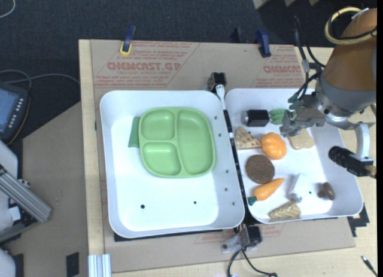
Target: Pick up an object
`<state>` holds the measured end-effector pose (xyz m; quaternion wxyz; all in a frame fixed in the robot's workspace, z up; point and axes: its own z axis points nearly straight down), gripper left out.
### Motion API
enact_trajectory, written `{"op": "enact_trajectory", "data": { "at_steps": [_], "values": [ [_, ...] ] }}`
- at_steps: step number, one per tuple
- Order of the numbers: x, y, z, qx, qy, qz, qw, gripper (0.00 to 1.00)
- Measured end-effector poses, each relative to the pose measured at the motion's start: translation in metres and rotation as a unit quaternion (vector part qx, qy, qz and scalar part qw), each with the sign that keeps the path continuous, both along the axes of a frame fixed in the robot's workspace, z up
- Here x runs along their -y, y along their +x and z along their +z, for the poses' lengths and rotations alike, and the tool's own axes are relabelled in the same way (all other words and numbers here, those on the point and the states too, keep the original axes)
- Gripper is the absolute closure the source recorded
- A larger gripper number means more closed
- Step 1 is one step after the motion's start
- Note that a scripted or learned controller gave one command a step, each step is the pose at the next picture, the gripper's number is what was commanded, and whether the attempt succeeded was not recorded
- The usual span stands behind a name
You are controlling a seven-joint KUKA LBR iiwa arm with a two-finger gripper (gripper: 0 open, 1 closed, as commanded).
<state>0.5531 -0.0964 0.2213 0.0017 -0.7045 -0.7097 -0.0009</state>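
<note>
Two white bins side by side on the bench. Left bin (119,168) holds a green divided tray (176,141) toward its 12 o'clock half.

Right bin (347,201) holds the loose items: black block (257,116) at 11 o'clock, small green piece (277,115) just beside it, cracker wedge (245,139) at 9, orange fruit (273,145) near centre, brown round cookie (260,168) below it, carrot (267,189) at 7, silver piece (294,186), tan crust (285,211) at 6, dark lump (326,192) at 4, pale slab (301,140).

Gripper (294,124) sits low at the bin's 12 o'clock, between green piece and pale slab. Cannot tell how it is set; nothing seen gripped.
</note>
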Motion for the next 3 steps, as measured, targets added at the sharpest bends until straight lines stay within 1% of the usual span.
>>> {"op": "enact_trajectory", "data": {
  "at_steps": [1,2,3],
  "values": [
    [-0.062,0.002,0.008,0.001,-0.0003,0.000,1.0000,1.00],
    [-0.111,-0.009,0.011,-0.001,-0.0007,-0.001,1.0000,1.00],
    [-0.155,-0.007,-0.001,-0.001,-0.0012,-0.001,1.0000,1.00]
  ]
}}
